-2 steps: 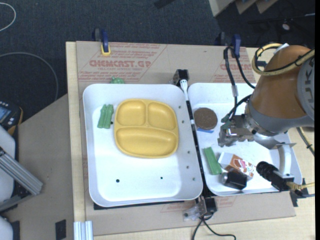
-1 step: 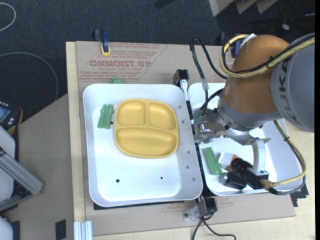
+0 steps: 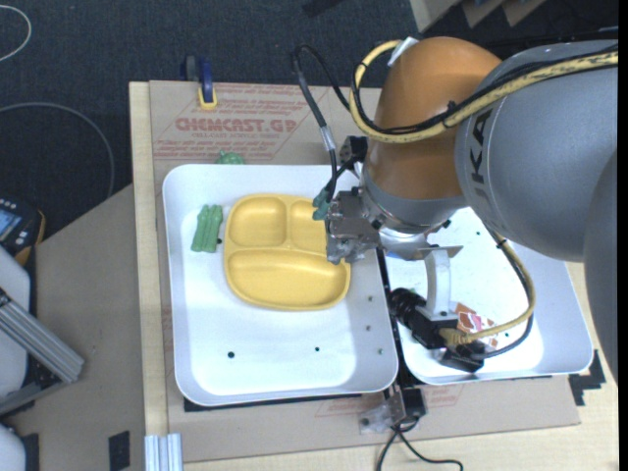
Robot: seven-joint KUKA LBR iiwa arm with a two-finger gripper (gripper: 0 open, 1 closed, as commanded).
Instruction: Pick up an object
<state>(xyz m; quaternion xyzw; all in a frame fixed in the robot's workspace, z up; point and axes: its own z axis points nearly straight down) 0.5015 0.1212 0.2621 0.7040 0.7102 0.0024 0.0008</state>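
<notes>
- Camera view, looking down at a slant: the gripper (image 3: 337,247) is low over the left bin (image 3: 265,371), close to that bin's right-hand wall. Above it is the big grey arm (image 3: 549,155) with its orange band (image 3: 432,96).
- Is the gripper open or closed? Cannot tell, because the wrist body covers the tip from this angle. Whether it has hold of anything cannot be told either.
- The yellow divided plate (image 3: 280,258) is right at the gripper, its right rim under or against the tip, though actual contact is not clear. It lies flat in the left bin and spreads away from the gripper toward the view's left, with two small compartments at the far side and one large one nearer the camera.
- A green piece (image 3: 207,228) lies across the plate from the gripper, on the bin floor just beside the plate's left rim.
- A smaller green bit (image 3: 232,158) sits at the left bin's far rim, well apart from the gripper.
- On the gripper's other side, in the right bin (image 3: 559,346), lies a red-and-white item (image 3: 471,318), near but apart.
- Beyond both bins is a board with red lettering (image 3: 235,116), with a blue clamp (image 3: 205,75) on its far edge.
</notes>
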